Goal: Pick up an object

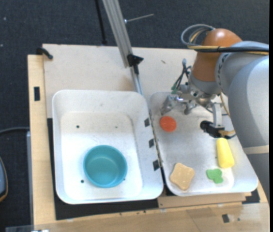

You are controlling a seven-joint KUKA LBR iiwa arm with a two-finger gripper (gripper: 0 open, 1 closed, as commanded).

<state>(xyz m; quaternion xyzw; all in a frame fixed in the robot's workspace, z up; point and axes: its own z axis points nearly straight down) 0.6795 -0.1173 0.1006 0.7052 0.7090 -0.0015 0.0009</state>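
Over the right bin we see the gripper hovering just above the orange-red ball, whether spread or clenched we cannot tell, with yellow block, green piece, tan sponge nearby and teal bowl in the left bin.

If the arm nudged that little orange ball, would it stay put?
Probably not. The orange ball looks round and smooth, so it would likely roll across the flat floor of the right bin. It looks small, so probably light.
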